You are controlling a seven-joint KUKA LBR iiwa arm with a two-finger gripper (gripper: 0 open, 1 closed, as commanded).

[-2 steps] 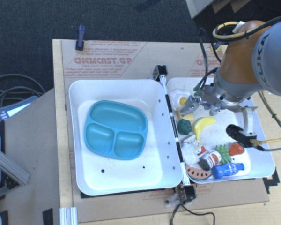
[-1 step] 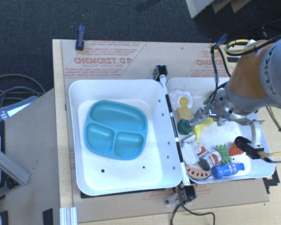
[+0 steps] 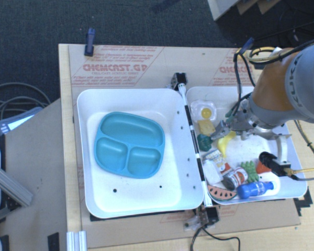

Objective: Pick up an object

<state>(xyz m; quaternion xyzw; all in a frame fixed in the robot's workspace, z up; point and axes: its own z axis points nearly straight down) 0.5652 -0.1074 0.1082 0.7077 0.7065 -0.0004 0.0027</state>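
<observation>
**Fingers low in the right bin, their spread unreadable**

Fingers of the gripper (image 3: pixel 221 134) point down and to the left into the right bin (image 3: pixel 246 153), but from this slant I cannot tell whether they are spread or pressed together, nor whether anything sits between them. The tip is just beside a yellow piece (image 3: pixel 223 144) and near a dark green toy (image 3: pixel 204 140); contact with either cannot be made out. The grey arm (image 3: pixel 298 82) with its orange band (image 3: pixel 272 85) comes in from the right above the bin's far half.

All the loose things that could be picked lie in the right bin. Along its left wall, from far to near, are a clear round cup with a yellow centre (image 3: pixel 204 110), a yellow block (image 3: pixel 206 126), the green toy, and a small white and red packet (image 3: pixel 217 160). Along the near edge lie a watermelon slice (image 3: pixel 222 193), a small can (image 3: pixel 233 178) and a blue bottle (image 3: pixel 254 189) on its side, with a green ridged toy (image 3: pixel 249 169) and an orange-red piece (image 3: pixel 262 167) just behind the bottle.

The left bin (image 3: pixel 131 192) bears a teal divided plate (image 3: pixel 130 144), lying flat near its middle. Both bins rest on the counter (image 3: pixel 120 67), a pale board printed in red, with a blue clamp (image 3: pixel 89 41) at its far left edge.
</observation>
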